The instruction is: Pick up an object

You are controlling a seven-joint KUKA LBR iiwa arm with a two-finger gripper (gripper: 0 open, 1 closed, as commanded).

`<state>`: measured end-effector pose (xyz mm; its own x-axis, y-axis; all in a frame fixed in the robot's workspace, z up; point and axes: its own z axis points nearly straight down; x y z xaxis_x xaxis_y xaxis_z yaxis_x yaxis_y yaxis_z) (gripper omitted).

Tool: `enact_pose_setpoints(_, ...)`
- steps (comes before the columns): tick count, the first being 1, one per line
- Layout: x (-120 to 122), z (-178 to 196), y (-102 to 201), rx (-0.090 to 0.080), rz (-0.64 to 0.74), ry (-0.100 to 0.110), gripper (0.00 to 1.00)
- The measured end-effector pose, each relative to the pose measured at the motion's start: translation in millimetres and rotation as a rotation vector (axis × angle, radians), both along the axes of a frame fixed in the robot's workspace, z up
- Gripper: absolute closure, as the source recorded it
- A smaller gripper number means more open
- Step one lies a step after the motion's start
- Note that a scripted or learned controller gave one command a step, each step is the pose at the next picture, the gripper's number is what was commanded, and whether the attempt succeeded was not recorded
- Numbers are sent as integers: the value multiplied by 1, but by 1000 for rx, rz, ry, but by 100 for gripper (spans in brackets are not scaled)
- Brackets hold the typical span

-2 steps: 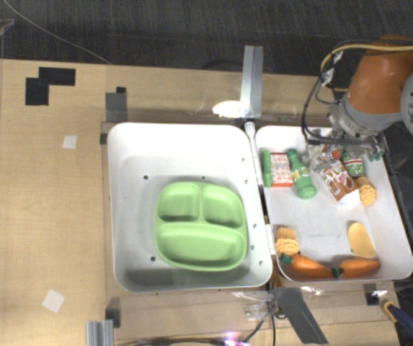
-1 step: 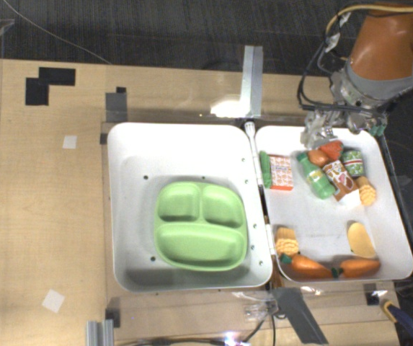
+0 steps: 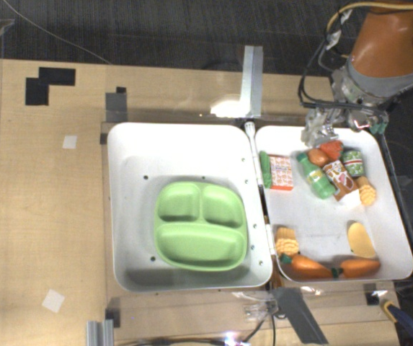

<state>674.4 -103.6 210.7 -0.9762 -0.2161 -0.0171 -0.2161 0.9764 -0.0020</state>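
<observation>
Tool (image 3: 321, 130) poised at the far edge of the right bin (image 3: 397, 215), directly above a tight cluster of toy foods; whether its fingers stand apart or together cannot be told. The likeliest target, a red-orange piece (image 3: 330, 151), lies just below the tool, touching a green bottle (image 3: 317, 176) and small printed cans (image 3: 344, 170). A good grasp probably calls for a straight descent with the fingers straddling one piece only, since crowded neighbours may jam them. Farther from the tool lie corn (image 3: 286, 242), carrots (image 3: 336, 267) and a yellow slice (image 3: 361, 239); the left bin (image 3: 127, 193) holds a green tray (image 3: 201, 224).
</observation>
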Motion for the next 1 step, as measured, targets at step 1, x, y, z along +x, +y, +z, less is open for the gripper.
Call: enact_pose_setpoints(1,-16,-39,-79,-4,172,12,100)
